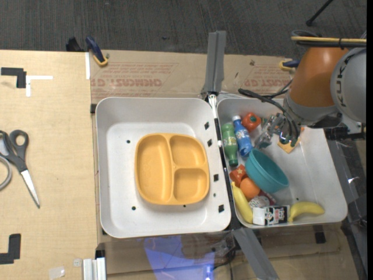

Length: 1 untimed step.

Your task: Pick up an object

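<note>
Objects fill the right bin [326, 174]; a yellow divided plate [172, 169] sits in the left bin [116, 156]. The tool [278, 132] hovers there, grip state unclear. Scissors [20, 162] lie on the bench [46, 214].

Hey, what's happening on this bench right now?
A grey robot arm with an orange band is reaching from the right into the right white bin, its gripper low among the clutter near the back. That bin holds a teal bowl, green bottle, blue bottle and yellow bananas. The left white bin holds a yellow divided plate. Nothing looks lifted yet.
</note>
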### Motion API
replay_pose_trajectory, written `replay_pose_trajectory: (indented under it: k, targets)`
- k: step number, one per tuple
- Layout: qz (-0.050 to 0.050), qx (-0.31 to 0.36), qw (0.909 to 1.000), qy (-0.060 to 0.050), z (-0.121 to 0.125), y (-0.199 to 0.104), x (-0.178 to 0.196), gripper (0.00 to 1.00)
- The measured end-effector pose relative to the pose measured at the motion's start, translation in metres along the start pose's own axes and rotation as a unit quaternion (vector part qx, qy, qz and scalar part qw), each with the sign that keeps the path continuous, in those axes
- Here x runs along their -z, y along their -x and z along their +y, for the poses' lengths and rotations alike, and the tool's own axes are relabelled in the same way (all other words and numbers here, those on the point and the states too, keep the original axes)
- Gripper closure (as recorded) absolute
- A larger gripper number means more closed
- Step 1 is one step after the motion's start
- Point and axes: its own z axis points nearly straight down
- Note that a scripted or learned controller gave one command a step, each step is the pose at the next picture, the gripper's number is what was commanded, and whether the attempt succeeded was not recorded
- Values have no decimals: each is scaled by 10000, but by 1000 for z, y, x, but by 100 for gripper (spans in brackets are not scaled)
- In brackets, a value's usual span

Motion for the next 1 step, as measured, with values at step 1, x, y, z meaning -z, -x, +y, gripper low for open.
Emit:
replay_pose_trajectory:
  k: [1]
  targets:
    - [-17,-115,9999,-2,-73,-13,182,100]
